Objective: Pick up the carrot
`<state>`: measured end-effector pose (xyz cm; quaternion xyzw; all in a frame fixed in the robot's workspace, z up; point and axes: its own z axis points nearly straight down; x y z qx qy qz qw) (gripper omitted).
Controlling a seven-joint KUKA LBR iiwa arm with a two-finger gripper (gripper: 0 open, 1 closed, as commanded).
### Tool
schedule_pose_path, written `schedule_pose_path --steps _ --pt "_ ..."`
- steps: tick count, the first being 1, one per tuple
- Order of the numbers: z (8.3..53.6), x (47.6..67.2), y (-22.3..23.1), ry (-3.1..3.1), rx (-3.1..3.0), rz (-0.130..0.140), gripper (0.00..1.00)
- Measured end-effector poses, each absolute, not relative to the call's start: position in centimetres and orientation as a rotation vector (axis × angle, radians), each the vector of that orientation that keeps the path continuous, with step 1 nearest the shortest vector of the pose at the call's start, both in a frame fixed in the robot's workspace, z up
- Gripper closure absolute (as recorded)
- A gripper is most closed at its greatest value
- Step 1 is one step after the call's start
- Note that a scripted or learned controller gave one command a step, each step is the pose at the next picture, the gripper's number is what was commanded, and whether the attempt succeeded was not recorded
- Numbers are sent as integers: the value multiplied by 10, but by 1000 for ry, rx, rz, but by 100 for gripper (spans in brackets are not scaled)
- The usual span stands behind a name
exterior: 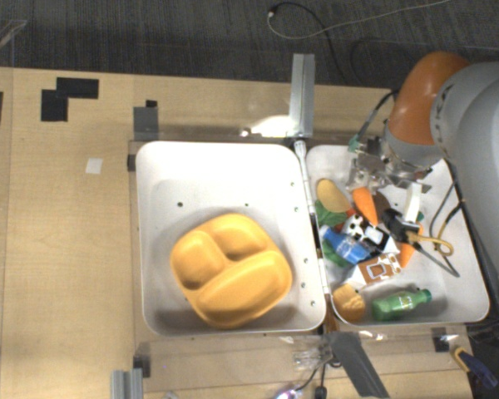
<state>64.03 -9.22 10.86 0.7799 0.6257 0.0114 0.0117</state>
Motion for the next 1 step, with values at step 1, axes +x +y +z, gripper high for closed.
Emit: schedule_pose_path --steps 1 --pt "207 670 -37 1977 2436 9 100"
